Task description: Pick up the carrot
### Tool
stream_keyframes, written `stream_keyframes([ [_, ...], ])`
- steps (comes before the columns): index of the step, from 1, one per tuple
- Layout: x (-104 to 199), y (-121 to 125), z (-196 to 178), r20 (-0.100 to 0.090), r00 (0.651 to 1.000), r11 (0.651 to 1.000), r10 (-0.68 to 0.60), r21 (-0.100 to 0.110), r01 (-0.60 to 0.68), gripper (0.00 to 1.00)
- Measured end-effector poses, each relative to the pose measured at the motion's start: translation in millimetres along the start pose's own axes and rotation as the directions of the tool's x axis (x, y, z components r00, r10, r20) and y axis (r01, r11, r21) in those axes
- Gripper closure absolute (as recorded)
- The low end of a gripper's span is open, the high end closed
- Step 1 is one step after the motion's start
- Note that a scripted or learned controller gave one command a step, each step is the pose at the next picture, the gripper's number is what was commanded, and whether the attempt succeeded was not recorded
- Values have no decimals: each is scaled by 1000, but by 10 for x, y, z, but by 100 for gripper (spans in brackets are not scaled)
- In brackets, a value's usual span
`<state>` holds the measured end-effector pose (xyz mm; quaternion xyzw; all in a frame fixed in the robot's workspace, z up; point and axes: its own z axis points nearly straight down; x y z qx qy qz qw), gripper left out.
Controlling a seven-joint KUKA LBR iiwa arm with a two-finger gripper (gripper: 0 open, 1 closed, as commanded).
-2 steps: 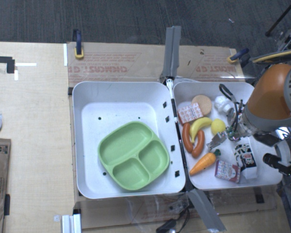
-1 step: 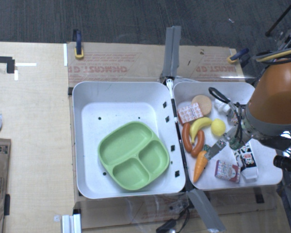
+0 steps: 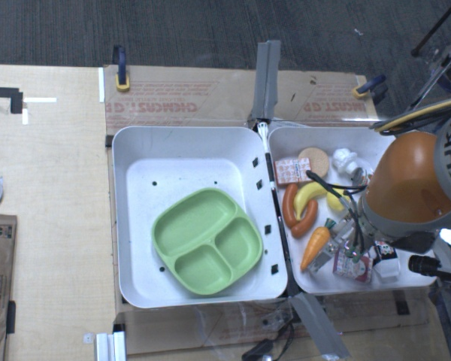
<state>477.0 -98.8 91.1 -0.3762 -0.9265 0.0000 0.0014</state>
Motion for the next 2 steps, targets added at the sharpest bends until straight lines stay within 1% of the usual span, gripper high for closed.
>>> stream_keyframes([
  [1, 141, 198, -1003, 4, 992, 992, 126, -2, -126, 0],
  [2, 121, 145, -1138, 4, 992, 992, 123, -2, -123, 0],
])
